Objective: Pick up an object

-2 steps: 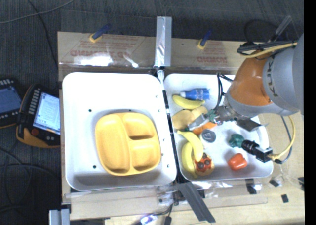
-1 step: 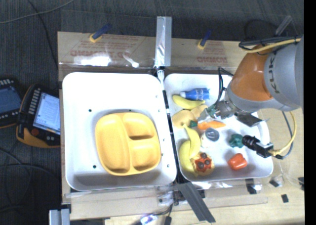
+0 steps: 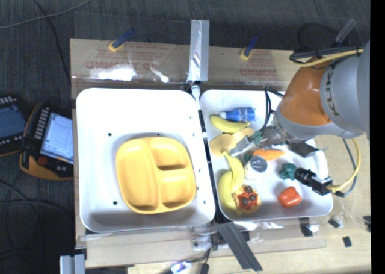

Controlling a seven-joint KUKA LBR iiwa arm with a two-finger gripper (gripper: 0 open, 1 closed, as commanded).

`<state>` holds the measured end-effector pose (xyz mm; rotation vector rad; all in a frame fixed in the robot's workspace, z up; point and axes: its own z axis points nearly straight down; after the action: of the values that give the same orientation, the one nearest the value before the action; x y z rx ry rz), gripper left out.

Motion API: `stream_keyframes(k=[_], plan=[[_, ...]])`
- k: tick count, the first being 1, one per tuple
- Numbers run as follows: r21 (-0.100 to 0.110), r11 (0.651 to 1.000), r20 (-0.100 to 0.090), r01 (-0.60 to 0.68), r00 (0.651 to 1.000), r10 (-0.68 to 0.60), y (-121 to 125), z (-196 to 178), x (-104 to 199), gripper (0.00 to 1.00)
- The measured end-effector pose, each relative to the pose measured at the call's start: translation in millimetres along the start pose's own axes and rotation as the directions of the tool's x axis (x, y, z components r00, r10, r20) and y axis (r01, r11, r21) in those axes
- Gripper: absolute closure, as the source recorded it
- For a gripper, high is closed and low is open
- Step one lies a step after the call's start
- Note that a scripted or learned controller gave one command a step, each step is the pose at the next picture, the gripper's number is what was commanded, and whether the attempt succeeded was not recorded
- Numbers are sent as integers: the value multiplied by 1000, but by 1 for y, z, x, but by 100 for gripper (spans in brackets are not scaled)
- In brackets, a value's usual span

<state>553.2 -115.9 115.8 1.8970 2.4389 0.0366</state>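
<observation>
My gripper [image 3: 251, 140] is low in the right bin [image 3: 322, 206], at the end of the grey arm with the orange band [image 3: 304, 104]. It hangs over the bin's middle, right beside a yellow banana piece [image 3: 224, 142] and just above a grey round object [image 3: 258, 163]. A small orange carrot-like item [image 3: 270, 153] lies by its right side. Another banana [image 3: 227, 124] and a blue bottle [image 3: 239, 114] lie toward the back. A long banana [image 3: 231, 177], a red and yellow patterned toy [image 3: 247, 199], a red pepper [image 3: 289, 196] and a green item [image 3: 287, 171] sit toward the front. Nothing is visibly held.
The left bin [image 3: 96, 122] holds a yellow divided plate [image 3: 156, 173]. A black cable fitting [image 3: 316, 182] trails off the arm over the right bin's front right. A handheld pendant [image 3: 51, 143] lies on the floor at far left.
</observation>
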Motion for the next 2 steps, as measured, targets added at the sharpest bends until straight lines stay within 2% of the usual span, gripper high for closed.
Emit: stream_keyframes(k=[1,2], plan=[[46,916,-5,-398,917,399,-49,25,-60,0],[58,908,-2,-416,909,416,-58,-14,-81,0]])
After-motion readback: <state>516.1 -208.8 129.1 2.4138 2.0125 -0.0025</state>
